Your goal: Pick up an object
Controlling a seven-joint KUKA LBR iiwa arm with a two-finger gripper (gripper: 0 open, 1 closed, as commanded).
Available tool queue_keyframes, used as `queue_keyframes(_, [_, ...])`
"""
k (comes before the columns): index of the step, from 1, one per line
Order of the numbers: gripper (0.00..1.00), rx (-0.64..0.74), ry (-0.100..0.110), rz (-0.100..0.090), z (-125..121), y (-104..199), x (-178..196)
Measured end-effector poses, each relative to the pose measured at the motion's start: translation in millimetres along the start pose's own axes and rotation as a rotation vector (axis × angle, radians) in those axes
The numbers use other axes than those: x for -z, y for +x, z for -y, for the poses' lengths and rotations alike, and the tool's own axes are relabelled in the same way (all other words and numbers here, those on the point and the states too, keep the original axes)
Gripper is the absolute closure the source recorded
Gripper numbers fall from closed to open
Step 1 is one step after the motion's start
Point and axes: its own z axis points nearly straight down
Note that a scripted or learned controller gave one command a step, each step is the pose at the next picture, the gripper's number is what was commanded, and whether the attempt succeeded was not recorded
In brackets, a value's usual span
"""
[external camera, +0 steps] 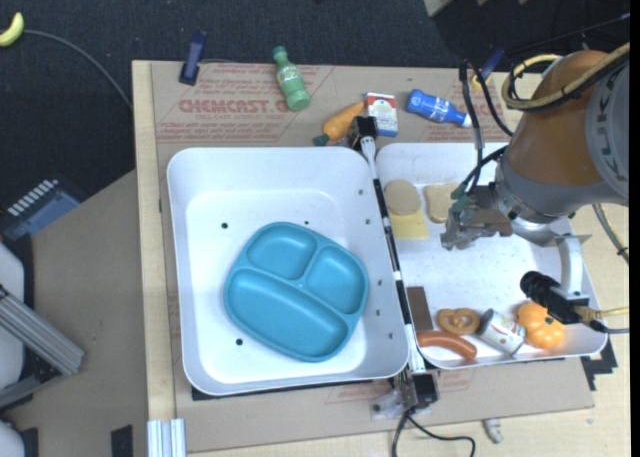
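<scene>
Food lines the near wall of the right bin (pixel 500 267): we count one sausage (pixel 445 347), one pretzel (pixel 460 321) just behind it, one small can (pixel 501 334) on its side and one orange fruit (pixel 541 331) touching the can. One brown block (pixel 415 305) lies against that bin's left wall, near the sausage.

In the left bin (pixel 200 205) we see a single blue plate (pixel 295 290) with three compartments, lying flat toward the near side.

Farther back in the right bin, the gripper (pixel 462 235) hangs over bare floor, apart from all four near things. We cannot tell how its jaws stand, and we see nothing between them. Just to its left lies one yellow cheese slice (pixel 408 225); behind that sit one tan round piece (pixel 400 196) and one piece of bread (pixel 438 203). That makes eight things in this bin.

Beyond both bins, on the cardboard (pixel 230 105), we count five more: one carrot (pixel 342 122), one small carton (pixel 382 113), one blue bottle (pixel 437 107), one green bottle (pixel 292 80) and one dark blue marker (pixel 192 57).
</scene>
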Motion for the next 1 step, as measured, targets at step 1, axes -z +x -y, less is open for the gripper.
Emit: queue_keyframes(1, [1.0,-0.002,-0.002,0.003,-109.1,-100.8,16.5])
